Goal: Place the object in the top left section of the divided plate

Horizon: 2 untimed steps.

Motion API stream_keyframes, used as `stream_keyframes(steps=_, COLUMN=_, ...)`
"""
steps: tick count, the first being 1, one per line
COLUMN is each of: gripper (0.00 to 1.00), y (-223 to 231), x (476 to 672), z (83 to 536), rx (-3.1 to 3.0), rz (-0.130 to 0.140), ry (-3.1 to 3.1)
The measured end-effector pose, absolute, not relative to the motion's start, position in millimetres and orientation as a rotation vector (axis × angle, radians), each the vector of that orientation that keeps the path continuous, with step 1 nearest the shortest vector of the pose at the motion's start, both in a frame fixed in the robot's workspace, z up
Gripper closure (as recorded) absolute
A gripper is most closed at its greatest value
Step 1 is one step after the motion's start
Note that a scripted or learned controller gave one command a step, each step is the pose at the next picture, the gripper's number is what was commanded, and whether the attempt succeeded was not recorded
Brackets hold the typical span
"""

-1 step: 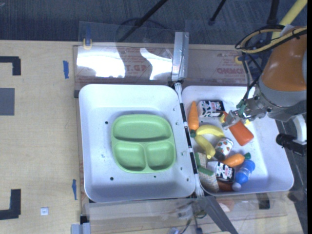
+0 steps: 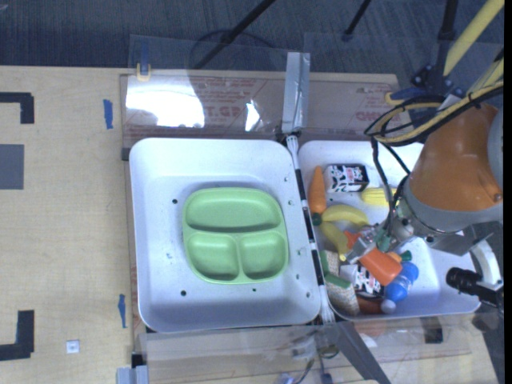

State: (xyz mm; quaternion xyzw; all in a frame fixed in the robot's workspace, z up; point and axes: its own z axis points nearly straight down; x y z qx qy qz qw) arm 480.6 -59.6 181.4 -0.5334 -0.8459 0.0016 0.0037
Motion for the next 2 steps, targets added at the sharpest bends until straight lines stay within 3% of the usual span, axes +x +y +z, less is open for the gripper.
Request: stream_keyframes(steps=2, gripper=1.00, y=83.1, x=478.3, z=181.3, rx=-1.713, rz=0.007, ry=-2.629)
